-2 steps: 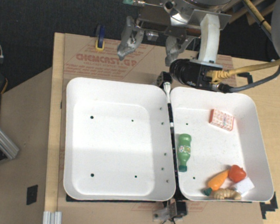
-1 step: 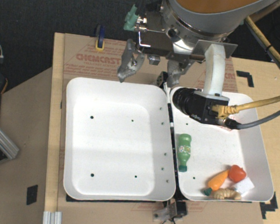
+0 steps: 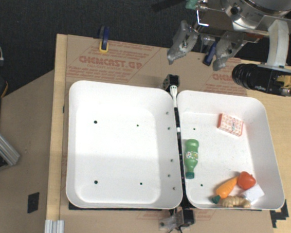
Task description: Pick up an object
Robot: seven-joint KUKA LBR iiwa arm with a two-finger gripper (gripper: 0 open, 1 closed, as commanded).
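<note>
My gripper [image 3: 197, 53] hangs high above the far edge of the bench, near the gap between the two bins, with its two fingers spread apart and nothing between them. In the right bin [image 3: 268, 131] lie a green bottle [image 3: 190, 157] against the left wall, a pink patterned box [image 3: 230, 124] toward the far side, and at the near right a red tomato [image 3: 246, 180], an orange carrot [image 3: 226, 188], a beige root-shaped piece [image 3: 235, 202] and a white card [image 3: 254, 192].
The left bin [image 3: 85, 102] stands beside the right one on a cardboard sheet [image 3: 115, 58]. A blue clamp [image 3: 104, 39] holds the sheet's far left edge. A black clip [image 3: 171, 82] sits at the bins' far junction.
</note>
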